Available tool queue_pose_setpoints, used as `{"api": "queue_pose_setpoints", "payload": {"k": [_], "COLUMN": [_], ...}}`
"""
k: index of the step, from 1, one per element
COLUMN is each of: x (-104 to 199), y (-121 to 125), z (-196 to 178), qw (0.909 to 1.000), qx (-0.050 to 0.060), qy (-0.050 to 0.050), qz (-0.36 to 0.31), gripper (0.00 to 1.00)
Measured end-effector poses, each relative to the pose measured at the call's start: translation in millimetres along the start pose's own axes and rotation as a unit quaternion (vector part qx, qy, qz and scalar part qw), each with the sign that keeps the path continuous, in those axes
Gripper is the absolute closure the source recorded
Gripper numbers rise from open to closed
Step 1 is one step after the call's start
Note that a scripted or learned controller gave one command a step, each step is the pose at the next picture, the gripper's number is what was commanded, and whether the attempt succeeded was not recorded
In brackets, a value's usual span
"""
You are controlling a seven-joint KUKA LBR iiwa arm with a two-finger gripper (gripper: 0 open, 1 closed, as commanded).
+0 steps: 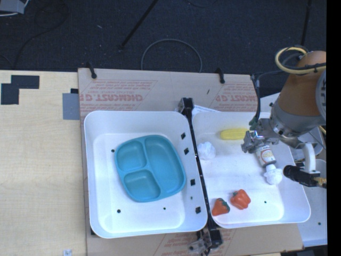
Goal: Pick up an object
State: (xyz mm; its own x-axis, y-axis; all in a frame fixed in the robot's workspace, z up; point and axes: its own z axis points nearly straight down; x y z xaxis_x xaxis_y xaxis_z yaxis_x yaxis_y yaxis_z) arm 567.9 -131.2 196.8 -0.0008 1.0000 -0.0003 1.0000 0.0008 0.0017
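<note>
Camera view: gripper point(254, 141) beside a small bottle point(268, 161) (right bin point(298, 212)); jaw state unclear.

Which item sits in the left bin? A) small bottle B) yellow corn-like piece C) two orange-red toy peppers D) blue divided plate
D: the blue divided plate lies in the left bin, while the yellow piece, the orange-red toys and the small bottle all lie in the right bin.
</note>
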Motion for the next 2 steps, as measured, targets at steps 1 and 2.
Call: {"api": "queue_pose_setpoints", "payload": {"k": [1,2], "x": [-1.3,51.0], "y": [0.3,2.1], "z": [-23.2,-34.6], "qw": [1.0000,1.0000], "qx": [0.001,0.002], "qy": [0.000,0.001], "qz": [0.000,-0.001], "gripper": [1.00,1.00]}}
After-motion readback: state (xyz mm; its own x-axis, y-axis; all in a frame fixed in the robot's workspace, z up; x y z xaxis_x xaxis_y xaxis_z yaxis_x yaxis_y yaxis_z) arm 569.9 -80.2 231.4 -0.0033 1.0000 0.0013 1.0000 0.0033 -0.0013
